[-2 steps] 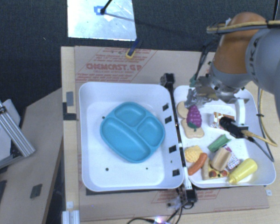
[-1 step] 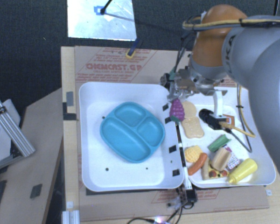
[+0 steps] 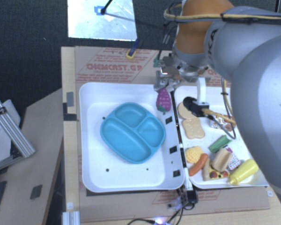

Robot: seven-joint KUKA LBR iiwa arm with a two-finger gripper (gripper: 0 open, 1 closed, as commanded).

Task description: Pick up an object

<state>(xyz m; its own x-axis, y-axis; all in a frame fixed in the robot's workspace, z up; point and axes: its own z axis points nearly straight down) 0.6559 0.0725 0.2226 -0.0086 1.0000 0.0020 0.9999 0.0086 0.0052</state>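
One small purple grape-cluster toy [image 3: 163, 101] hangs pinched between the closed fingers of the grey two-finger gripper [image 3: 163, 89], lifted clear, apparently mid-pick, with the blue compartmented plastic plate [image 3: 132, 131] below-left of it.

A blue divided plate [image 3: 133, 132] sits in a white bin [image 3: 91, 139]; purple grapes [image 3: 163, 101], a yellow corn cob [image 3: 193, 154], an orange carrot [image 3: 198, 164].
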